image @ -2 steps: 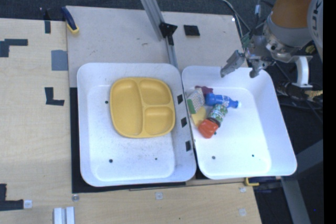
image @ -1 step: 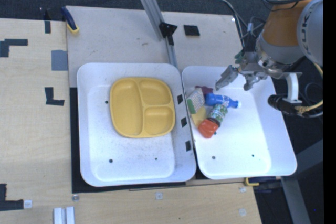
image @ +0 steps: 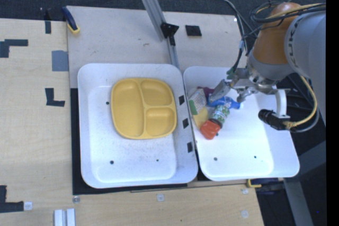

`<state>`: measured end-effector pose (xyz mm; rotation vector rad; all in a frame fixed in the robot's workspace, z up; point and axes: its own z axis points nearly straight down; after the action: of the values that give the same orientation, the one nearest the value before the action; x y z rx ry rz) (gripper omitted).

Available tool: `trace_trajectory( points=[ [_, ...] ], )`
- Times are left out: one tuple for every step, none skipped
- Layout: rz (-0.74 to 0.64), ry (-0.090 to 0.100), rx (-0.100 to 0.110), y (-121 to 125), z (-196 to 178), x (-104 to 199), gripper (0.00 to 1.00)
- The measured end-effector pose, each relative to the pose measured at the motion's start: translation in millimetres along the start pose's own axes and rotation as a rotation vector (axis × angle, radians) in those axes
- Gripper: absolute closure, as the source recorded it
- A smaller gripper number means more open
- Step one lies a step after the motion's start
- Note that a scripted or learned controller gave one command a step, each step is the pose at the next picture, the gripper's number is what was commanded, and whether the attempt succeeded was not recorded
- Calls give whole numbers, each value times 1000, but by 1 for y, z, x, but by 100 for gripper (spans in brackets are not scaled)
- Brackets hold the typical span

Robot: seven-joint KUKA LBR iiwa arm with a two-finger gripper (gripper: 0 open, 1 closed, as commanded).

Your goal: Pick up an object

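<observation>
Claw [image: 231, 93] over right bin's clutter; grip state unreadable. Small clear plastic bottle with red cap [image: 215, 120]: light, slick, rolls. Grab mid-body, across its width.

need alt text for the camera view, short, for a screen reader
A grey robot arm with an orange band reaches from the right, its gripper low over a small clutter of objects in the right white bin, including a bottle with a red cap. The left white bin holds a yellow divided plate.

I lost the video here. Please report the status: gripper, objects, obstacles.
Gripper low over the right bin, at the object pile. Bottle lying there, not held. Yellow tray in the left bin.
</observation>
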<state>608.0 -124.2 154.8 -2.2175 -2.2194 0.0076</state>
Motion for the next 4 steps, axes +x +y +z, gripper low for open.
trace_trajectory(
  points=[
    [0,0,-1,-4,45,-2,0],
    [-2,0,-3,-3,32,-1,100],
    [-1,0,-9,-2,-10,-1,100],
    [-1,0,-8,-1,-51,0,100]
  ],
)
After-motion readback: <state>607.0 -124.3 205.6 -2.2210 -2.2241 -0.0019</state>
